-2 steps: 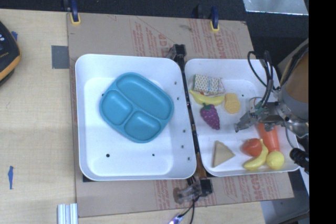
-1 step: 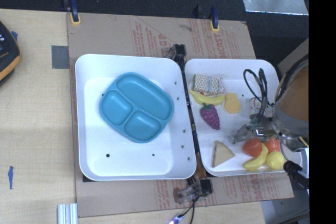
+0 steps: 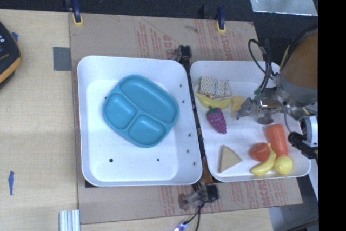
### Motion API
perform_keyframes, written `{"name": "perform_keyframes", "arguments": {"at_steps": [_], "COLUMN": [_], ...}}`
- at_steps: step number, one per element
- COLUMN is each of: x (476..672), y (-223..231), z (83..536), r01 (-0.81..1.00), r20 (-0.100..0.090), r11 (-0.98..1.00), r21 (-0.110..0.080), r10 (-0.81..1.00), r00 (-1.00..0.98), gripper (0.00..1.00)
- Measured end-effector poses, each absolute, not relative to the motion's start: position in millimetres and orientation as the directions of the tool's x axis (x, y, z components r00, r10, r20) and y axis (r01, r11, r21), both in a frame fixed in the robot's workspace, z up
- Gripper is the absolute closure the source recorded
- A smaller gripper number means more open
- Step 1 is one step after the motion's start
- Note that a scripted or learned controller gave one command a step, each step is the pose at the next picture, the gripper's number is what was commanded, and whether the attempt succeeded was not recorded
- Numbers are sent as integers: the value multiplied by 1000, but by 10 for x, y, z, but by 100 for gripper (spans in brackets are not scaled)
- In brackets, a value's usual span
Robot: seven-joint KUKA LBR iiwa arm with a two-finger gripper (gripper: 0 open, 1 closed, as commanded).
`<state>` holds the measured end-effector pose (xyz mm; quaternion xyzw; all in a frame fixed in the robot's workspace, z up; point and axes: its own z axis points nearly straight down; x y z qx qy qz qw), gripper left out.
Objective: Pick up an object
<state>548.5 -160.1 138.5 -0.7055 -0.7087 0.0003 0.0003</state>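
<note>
Metal hand [image 3: 250, 109] is hovering low in the right bin [image 3: 303, 173], its grip unreadable, beside a yellow wedge [image 3: 238, 103]. Bumpy purple grapes [image 3: 216, 119], a smooth carrot [image 3: 277, 139] and a tan triangle [image 3: 229, 159] are lying nearby. A glossy blue plate [image 3: 140, 110] is filling the left bin [image 3: 94, 167].

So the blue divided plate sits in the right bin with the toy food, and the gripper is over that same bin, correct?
Not quite. The camera view shows the blue divided plate alone in the left bin. The toy food, such as the grapes, lies in the right bin, and the gripper is over that bin.
</note>
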Motion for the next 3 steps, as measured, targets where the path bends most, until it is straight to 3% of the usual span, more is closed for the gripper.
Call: {"name": "perform_keyframes", "arguments": {"at_steps": [1,2,3], "x": [5068,6028,6345], "y": [-1850,-1396,-1846], "z": [1118,1129,1374], "r01": [1000,1000,1000], "r20": [13,1,-1], "r11": [17,5,3], "r21": [3,0,-2], "r10": [1000,1000,1000], "r00": [-17,-5,-3], "gripper": [0,0,0]}}
